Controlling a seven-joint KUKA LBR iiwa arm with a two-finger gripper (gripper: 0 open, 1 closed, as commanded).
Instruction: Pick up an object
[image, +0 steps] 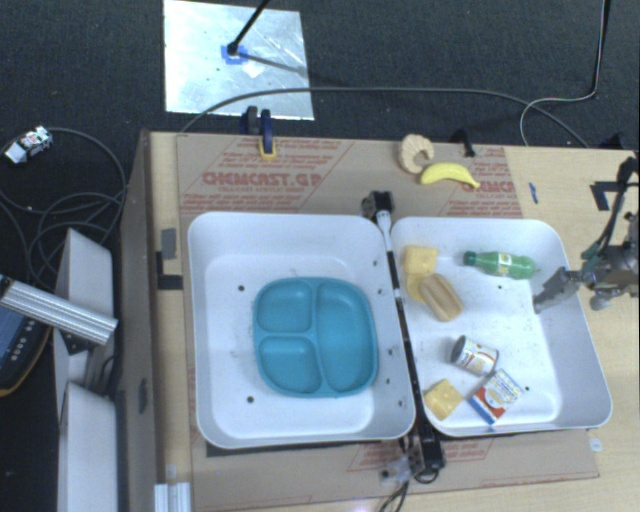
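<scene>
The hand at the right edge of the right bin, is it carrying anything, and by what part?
Nothing is held. The hand sits over the right bin's rim, apart from the green bottle and the other items.

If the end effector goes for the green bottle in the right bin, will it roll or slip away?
The green bottle lies on its side on the right bin floor, so a nudge across its length would probably roll it. Its rounded, likely smooth plastic body may slip from a loose pinch. It looks small and probably light. The end effector hovers just right of it.
</scene>
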